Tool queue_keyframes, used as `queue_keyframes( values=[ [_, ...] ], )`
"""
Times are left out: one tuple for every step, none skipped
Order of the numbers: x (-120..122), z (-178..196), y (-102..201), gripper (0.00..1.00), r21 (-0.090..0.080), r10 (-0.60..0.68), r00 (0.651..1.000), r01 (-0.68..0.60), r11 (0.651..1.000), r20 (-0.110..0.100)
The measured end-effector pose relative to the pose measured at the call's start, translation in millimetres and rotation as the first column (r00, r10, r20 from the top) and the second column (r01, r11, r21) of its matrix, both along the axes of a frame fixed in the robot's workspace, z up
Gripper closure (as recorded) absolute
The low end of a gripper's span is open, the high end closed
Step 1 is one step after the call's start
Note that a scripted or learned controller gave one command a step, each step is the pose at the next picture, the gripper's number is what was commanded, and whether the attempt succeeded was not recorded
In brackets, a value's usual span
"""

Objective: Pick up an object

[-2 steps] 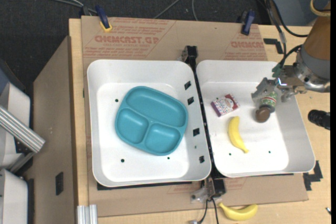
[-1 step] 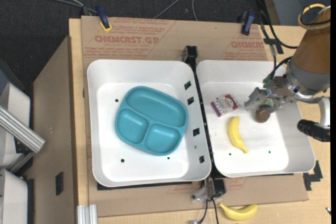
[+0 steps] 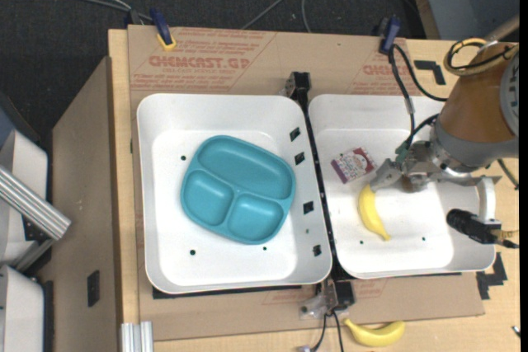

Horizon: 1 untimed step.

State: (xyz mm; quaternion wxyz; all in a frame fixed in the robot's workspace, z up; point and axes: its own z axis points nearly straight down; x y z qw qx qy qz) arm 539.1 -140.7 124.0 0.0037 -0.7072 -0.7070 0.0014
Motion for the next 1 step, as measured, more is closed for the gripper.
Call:
queue_keyframes(
  values=[
    [2.1,14.6,-0.2,1.00,-0.001,0.000,1.000,0.000,1.000,0.008]
  ],
)
